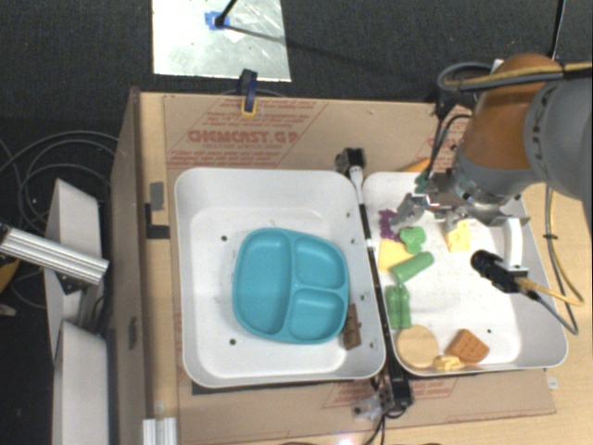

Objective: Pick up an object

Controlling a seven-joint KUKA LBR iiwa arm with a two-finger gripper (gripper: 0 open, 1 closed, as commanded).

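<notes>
The arm reaches in from the right and hangs over the far end of the right bin [547, 336], its gripper [443, 204] low among the small things piled there, presumably because that cluster offers the most to grab. I cannot tell from here how the gripper is set or whether it has anything. Just beside it lie a purple piece [397, 219], a green block [412, 238], a yellow wedge [390, 254] and a long green piece [413, 265]; a yellow bit [460, 240] sits under the wrist. Nearer me, well apart, are a tan disc [417, 344] and an orange waffle-like piece [469, 346]. The left bin [208, 202] carries a blue divided plate [290, 286], flat and out of the way.
</notes>
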